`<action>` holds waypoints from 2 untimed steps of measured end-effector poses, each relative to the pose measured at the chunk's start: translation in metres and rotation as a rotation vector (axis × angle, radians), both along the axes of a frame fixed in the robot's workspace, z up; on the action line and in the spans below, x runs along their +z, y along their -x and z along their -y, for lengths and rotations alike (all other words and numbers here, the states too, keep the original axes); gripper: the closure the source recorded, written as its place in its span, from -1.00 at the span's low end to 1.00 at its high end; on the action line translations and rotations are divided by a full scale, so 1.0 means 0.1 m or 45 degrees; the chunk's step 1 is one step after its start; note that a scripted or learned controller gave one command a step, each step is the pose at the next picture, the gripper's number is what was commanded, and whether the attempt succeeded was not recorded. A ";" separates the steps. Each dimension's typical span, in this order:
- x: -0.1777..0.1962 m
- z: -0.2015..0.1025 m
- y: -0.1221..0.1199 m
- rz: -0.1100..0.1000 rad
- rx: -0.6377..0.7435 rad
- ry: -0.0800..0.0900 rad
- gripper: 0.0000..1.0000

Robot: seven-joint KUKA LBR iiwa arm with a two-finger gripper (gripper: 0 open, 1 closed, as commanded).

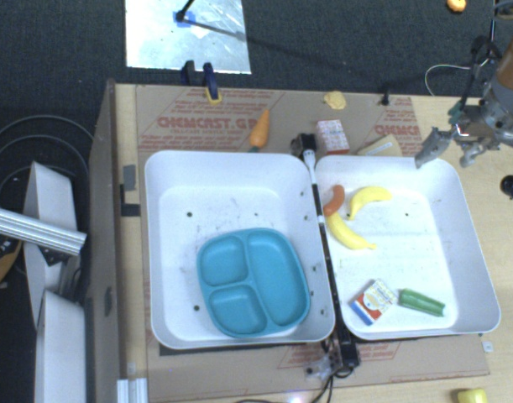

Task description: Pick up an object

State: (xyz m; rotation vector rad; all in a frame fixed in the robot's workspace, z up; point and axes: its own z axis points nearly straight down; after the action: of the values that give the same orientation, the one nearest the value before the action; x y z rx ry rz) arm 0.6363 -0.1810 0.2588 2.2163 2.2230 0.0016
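**Above the right bin's far corner, nothing in my grip**

The bench [197,112] under me carries 2 shallow white bins side by side. The left bin [180,183] holds 1 thing — a blue divided tray [252,282] with 3 compartments, lying toward the near edge. The right bin [441,233] holds the smaller pieces.

I reach in from the right, and my gripper [452,148] hangs over the far right corner of the right bin, at its rim. My 2 fingers are spread apart with nothing between them, one pointing down toward the left, the other to its right.

In the right bin, near the far left, 2 yellow bananas [353,233] lie together — one curved piece above, one slanting below it, close enough that I cannot tell whether they touch. A small orange sausage [333,200] sits just beside them against the bin's left wall. Toward the near edge lies a green pepper [422,302], and just left of it a small box [374,301] in white, red and blue.

Behind the bins, on the bench, lies a carrot [259,129].
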 end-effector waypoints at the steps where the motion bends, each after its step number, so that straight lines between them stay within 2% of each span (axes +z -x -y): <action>1: -0.74 -0.50 -0.34 0.002 0.005 -0.001 -1.00; 2: -1.54 -0.82 -0.33 0.000 0.005 -0.001 -1.00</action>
State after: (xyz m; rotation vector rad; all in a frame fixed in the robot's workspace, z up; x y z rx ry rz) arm 0.6692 -0.0988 0.1049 2.2127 2.2273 0.0022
